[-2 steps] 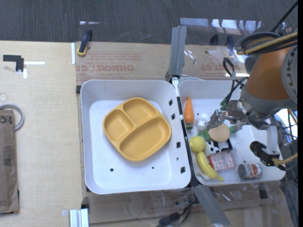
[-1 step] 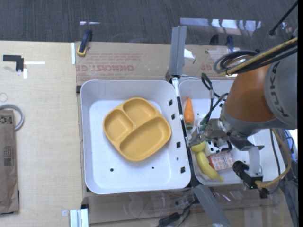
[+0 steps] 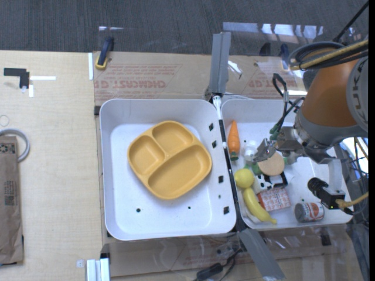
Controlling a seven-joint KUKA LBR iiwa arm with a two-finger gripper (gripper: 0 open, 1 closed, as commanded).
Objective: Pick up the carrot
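Observation:
The orange carrot (image 3: 233, 136) lies lengthwise along the left wall of the right bin (image 3: 304, 113), green tip pointing toward the front. My gripper (image 3: 265, 150) hangs low over the middle of that bin, a short way right of the carrot and apart from it. It sits just above a round tan item (image 3: 271, 166). The grey arm with its orange band (image 3: 331, 95) comes in from the right.
The right bin also holds a lemon (image 3: 244, 177), a banana (image 3: 256, 206), a red packet (image 3: 274, 200), a black-and-white item (image 3: 267, 184) and a can (image 3: 309, 211). A yellow divided plate (image 3: 170, 158) lies in the left bin (image 3: 111, 174).

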